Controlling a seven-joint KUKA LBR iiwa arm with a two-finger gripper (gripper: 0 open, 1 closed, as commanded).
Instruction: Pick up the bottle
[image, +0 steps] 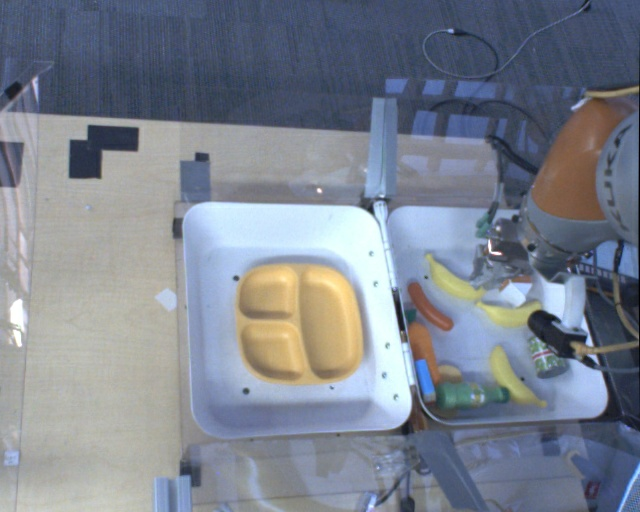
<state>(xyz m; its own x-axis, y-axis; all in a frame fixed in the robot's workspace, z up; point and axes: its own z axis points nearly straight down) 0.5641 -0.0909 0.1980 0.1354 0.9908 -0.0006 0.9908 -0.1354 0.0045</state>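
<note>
The two-finger gripper (492, 252) hangs over the far part of the right white bin (590, 405); you cannot tell how its jaws stand, and nothing shows between them. Just below lie two yellow plastic bananas (452, 281). The green plastic bottle (470, 396) lies on its side well nearer the camera, against the bin's near wall, its long axis along that wall, its cap seemingly toward the divider. Judge the pick as not yet begun: approach, grasp and lift remain.
</note>
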